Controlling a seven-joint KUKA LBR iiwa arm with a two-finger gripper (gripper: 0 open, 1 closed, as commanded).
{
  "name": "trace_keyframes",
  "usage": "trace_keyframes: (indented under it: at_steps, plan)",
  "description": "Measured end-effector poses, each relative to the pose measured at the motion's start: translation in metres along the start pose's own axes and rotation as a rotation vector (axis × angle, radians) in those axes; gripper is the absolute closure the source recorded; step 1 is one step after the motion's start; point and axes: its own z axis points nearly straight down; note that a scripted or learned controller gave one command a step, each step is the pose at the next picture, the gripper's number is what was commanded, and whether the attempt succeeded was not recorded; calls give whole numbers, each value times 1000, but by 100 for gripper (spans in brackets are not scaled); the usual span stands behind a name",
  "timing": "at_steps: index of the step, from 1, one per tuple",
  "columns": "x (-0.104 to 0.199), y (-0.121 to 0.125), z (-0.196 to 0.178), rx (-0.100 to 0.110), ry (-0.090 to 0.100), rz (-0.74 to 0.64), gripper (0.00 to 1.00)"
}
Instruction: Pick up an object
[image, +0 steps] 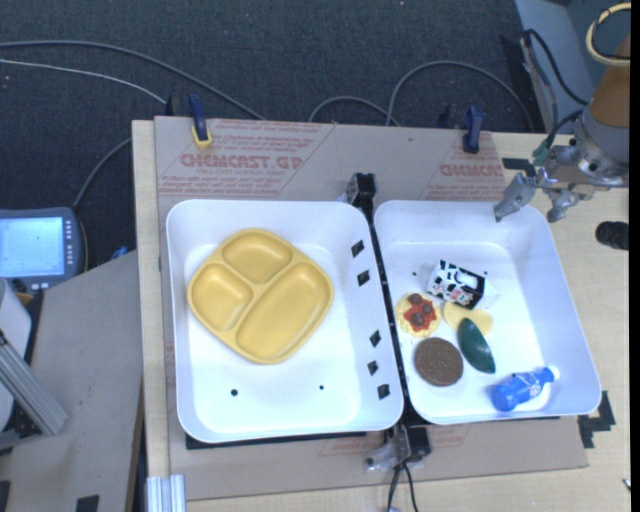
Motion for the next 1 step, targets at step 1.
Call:
trace_keyframes:
  at_steps: [1]
  plan:
    - [1, 3, -10, -15, -4, -3, 0]
